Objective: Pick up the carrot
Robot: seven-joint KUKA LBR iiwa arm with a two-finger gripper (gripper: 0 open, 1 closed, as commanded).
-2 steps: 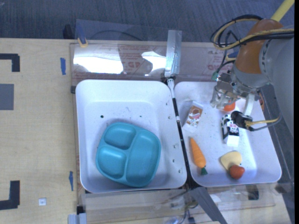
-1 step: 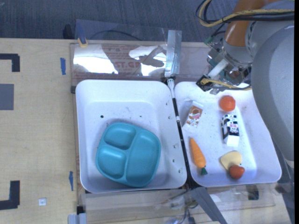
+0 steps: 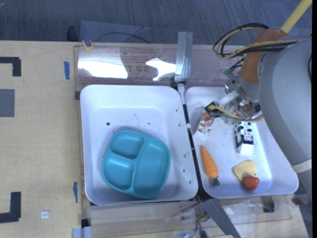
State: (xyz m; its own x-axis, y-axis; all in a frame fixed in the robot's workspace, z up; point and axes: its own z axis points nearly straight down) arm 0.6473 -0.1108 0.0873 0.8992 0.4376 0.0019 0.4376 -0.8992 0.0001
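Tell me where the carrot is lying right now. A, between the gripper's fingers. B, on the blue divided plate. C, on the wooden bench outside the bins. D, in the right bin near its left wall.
D: the carrot lies on the floor of the right bin, close to its left wall, apart from the gripper further up.

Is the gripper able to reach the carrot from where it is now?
Probably yes. The carrot lies alone in the right bin, nothing on top of it; the gripper hangs above the same bin.
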